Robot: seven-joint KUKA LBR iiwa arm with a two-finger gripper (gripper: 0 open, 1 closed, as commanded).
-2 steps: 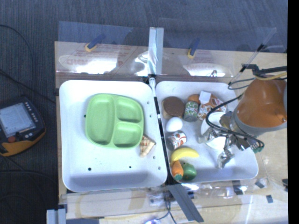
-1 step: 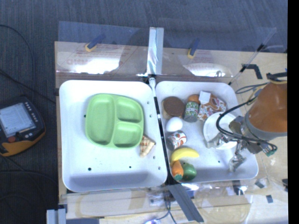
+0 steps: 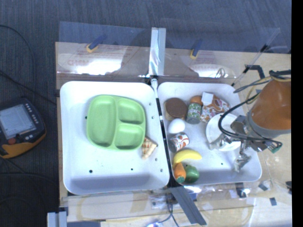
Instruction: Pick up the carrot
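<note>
Camera view, left to right — a green divided plate (image 3: 115, 122) sits in the left bin (image 3: 75, 174), the carrot (image 3: 179, 171) lies beside a banana (image 3: 187, 156) at the right bin's (image 3: 253, 174) near-left corner, and my gripper (image 3: 242, 161) hovers low at that bin's right end, fingers indistinct — cannot tell.

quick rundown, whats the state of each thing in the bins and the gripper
carrot: lying at the right bin's front left corner, touching a green vegetable
banana: lying just behind the carrot
egg: resting by the divider
can: upright
green plate: flat in the left bin
gripper: over the right bin's right side, away from the carrot
</note>
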